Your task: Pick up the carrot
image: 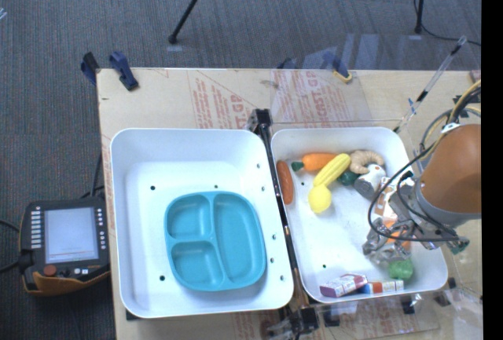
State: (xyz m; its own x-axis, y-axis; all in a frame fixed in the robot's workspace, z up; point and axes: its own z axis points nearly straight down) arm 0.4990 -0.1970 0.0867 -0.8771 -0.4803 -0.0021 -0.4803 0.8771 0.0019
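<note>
The carrot (317,161), orange with a green stub at its left end, lies in the far part of the right bin (338,252), next to a yellow banana (328,180). My gripper (385,243) hangs low over the near right part of that bin, well to the right of the carrot and nearer the camera. It is close above a green toy (401,268). The arm's orange band (460,170) sits above it, and cables hide much of the gripper.
In the right bin there are also a reddish sausage (284,181) along the left wall, a beige piece (365,160), a grey-white object (371,180), a small box (343,284) and a tube (385,286). The left bin (134,173) holds a blue divided plate (214,240).
</note>
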